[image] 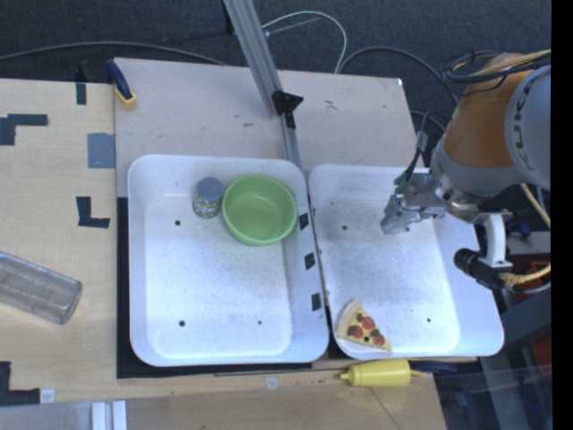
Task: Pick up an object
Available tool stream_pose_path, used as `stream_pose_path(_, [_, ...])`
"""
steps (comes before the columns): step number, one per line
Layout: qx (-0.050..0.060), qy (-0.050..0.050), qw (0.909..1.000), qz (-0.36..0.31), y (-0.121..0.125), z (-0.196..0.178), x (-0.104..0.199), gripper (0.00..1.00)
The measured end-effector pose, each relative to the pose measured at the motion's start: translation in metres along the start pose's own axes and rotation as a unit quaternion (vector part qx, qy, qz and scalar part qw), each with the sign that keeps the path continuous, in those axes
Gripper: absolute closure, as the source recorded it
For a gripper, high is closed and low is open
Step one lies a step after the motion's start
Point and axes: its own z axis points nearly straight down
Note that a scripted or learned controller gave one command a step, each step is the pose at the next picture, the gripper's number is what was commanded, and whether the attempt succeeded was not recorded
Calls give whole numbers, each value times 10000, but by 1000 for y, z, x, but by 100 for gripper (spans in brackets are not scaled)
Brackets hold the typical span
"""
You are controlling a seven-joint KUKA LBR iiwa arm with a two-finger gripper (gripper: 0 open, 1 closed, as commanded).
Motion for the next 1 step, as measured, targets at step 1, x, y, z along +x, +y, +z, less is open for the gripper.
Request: stream_pose_path(1, [1,8,10000,-32,4,0,60,100])
